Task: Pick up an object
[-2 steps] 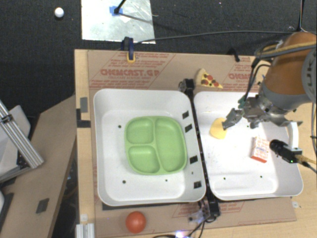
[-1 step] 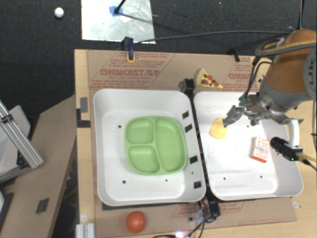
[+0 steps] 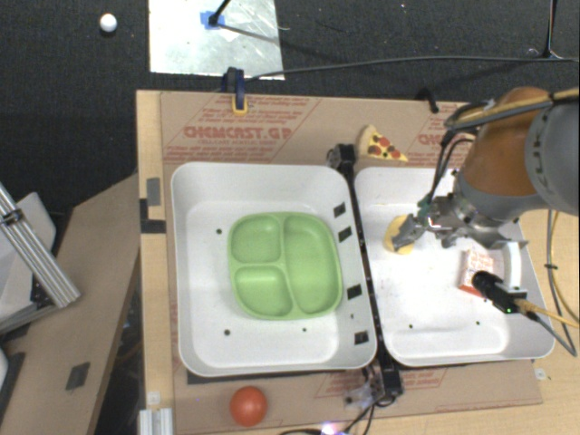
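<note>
The gripper (image 3: pixel 410 229) hovers at the yellow object (image 3: pixel 399 236) in the right bin (image 3: pixel 435 343), approaching; whether the fingers are parted cannot be told; next, close and lift.

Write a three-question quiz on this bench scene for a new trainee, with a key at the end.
1. True or false: the green divided tray lies in the right bin.
2. Which thing lies outside both bins, near the bench's front edge? A) the orange ball B) the yellow object C) the red and white packet
3. Fill in: the pizza slice toy lies on the cardboard just behind the ____ bin.

Key
1. False: it lies in the left bin.
2. A
3. right

The gripper is over the right bin, beside the yellow object.
</note>
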